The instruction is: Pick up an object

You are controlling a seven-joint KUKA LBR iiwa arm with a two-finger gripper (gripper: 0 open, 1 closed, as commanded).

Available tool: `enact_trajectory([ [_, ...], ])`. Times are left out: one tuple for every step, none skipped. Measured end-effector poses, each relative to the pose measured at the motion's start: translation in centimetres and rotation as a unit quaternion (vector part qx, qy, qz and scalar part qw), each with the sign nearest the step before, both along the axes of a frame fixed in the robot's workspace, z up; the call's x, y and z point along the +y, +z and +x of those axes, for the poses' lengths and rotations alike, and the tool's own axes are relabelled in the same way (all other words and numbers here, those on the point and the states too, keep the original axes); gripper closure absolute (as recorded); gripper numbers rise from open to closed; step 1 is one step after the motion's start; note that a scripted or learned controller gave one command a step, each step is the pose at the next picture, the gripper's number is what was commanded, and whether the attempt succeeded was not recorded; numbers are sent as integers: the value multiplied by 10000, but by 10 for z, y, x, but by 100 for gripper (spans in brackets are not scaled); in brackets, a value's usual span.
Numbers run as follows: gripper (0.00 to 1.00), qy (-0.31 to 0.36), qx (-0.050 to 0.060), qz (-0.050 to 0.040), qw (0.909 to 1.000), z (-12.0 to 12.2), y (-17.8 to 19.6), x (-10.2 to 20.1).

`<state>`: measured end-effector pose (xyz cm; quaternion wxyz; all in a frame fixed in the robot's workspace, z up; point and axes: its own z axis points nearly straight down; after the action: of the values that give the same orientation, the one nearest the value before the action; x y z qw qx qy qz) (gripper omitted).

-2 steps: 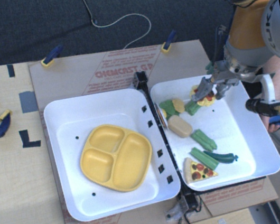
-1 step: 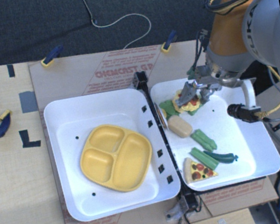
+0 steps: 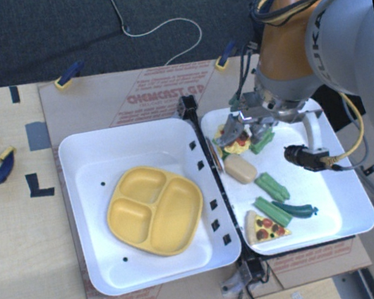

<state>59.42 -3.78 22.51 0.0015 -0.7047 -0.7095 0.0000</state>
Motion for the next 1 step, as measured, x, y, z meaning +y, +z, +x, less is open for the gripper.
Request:
enact_trajectory([
  [100, -1, 0, -3, 10000, 0, 1, 46],
])
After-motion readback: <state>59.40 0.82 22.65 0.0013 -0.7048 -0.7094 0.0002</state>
